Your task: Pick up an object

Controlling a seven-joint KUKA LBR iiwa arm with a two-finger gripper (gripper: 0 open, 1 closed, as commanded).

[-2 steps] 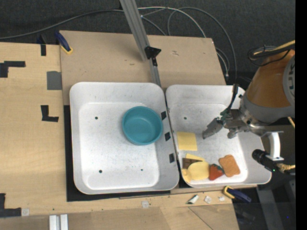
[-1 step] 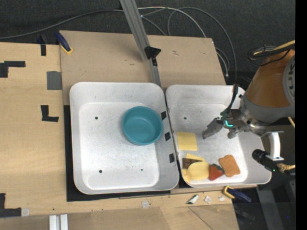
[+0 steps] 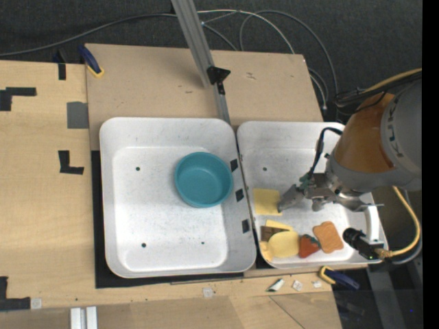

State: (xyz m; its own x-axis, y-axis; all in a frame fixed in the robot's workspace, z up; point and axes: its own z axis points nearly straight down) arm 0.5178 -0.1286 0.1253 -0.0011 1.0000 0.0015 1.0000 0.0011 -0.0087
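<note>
Gripper [image 3: 291, 199] low in right bin [image 3: 288, 137], beside yellow block [image 3: 266, 200]; finger state indiscernible, nothing seen held. Best to centre over block, descend straight, close squarely, lift slowly clear of neighbouring food pieces [image 3: 302, 241].

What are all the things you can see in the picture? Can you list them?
bins: two, white, side by side on the bench
bowl: one, teal, in the left bin
yellow block: one, pale yellow, right bin, beside the gripper
yellow pieces: a small heap, yellow, front of the right bin
red piece: one, red, front of the right bin
orange piece: one, orange, front right of the right bin
clamps: two, blue and yellow, at the board's edges
arm: one, grey and orange, reaching from the right
gripper: one, dark, low over the right bin
</note>
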